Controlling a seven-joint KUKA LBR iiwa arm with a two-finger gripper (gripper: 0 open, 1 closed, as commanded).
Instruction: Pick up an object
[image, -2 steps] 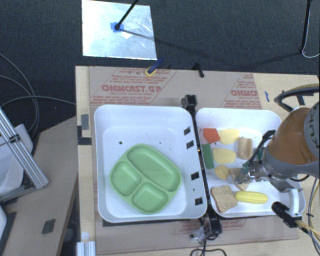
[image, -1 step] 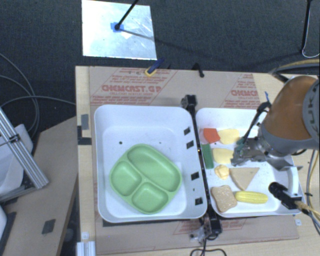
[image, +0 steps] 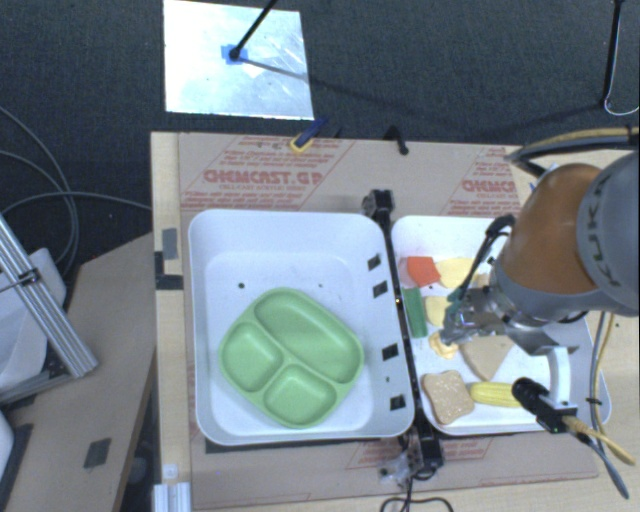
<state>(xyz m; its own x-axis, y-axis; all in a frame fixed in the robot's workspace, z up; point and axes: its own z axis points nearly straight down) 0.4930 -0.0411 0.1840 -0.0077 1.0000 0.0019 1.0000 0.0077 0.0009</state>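
Right bin (image: 420, 232): I see an orange block (image: 422, 270), green stick (image: 414, 312), yellow pieces (image: 457, 271), bread slice (image: 447, 396) and corn cob (image: 493, 394). The gripper (image: 462, 325) hangs beside the green stick; whether it grips anything I cannot tell. Left bin (image: 290, 232): green divided plate (image: 290, 356).

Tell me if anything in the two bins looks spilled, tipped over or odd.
Nothing stands out. The green divided plate lies flat in the left bin. The toy foods, including a bread slice and a corn cob, lie inside the right bin.
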